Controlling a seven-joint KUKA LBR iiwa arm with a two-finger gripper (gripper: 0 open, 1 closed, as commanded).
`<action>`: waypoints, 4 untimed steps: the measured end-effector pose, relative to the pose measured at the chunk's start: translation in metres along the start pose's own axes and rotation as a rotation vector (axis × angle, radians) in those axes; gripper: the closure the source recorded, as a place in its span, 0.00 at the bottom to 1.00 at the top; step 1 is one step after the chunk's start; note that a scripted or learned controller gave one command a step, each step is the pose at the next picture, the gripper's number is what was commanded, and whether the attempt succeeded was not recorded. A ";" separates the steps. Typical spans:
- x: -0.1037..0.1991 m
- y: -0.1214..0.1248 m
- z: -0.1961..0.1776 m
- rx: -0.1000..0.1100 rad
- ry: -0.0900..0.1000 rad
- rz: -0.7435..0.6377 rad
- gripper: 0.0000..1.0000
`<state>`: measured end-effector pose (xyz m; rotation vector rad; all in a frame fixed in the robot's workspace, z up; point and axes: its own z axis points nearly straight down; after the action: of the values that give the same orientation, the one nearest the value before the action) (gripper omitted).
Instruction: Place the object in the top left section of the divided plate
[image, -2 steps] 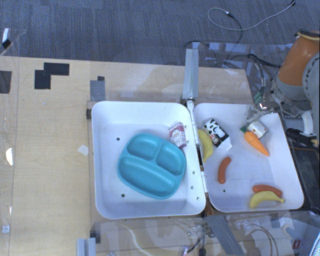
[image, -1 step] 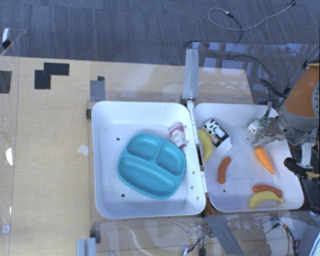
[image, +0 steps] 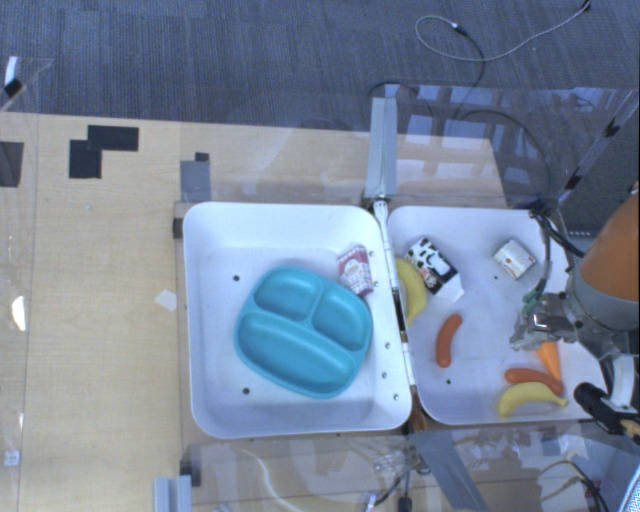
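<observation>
The blue divided plate (image: 303, 330) lies in the left bin (image: 210, 300), turned at a slant, with nothing in its sections. My gripper (image: 533, 328) hangs over the right side of the right bin (image: 480, 225). An orange carrot (image: 549, 358) lies just below and to the right of the gripper's tip. I cannot tell whether the gripper touches the carrot.
A red and white packet (image: 354, 270) rests by the plate's upper right rim. The right bin also holds a banana (image: 410, 288), a cow-print carton (image: 432, 265), a white box (image: 514, 258), an orange sausage (image: 449, 340), a red sausage (image: 533, 377) and a second banana (image: 531, 399).
</observation>
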<state>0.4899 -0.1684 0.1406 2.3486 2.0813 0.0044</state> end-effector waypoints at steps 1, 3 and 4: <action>0.000 0.000 0.000 0.001 0.000 0.000 0.00; 0.000 0.002 -0.010 -0.004 0.000 -0.002 0.00; 0.001 0.004 -0.021 -0.009 -0.001 -0.005 1.00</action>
<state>0.4937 -0.1681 0.1620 2.3384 2.0824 0.0124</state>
